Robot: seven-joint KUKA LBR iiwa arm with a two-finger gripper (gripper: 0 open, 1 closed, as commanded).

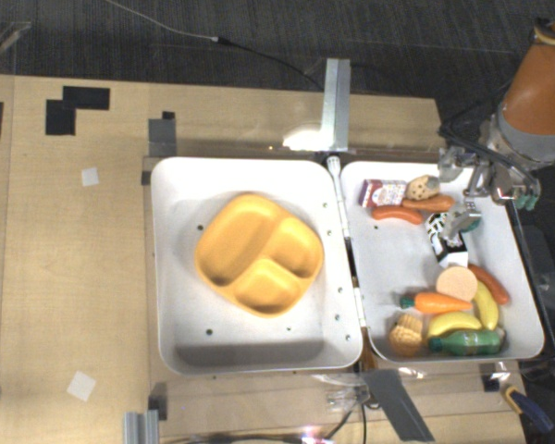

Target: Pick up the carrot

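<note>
Approach step: the fingers (462,218) hover over the right bin (388,276), spread state can't be told, nothing visibly held. Carrot (437,302) lies below them, beside bananas (472,317); next, descend there.

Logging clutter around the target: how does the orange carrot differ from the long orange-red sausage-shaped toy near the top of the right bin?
The orange carrot with a green stem end lies low in the right white bin, packed against other toy foods; the orange-red sausage-shaped toy lies near the top, beside a small packet. The carrot is brighter orange and tapered with a green tip; the sausage is redder and evenly rounded. Both lie roughly crosswise, flat on the bin floor.
</note>
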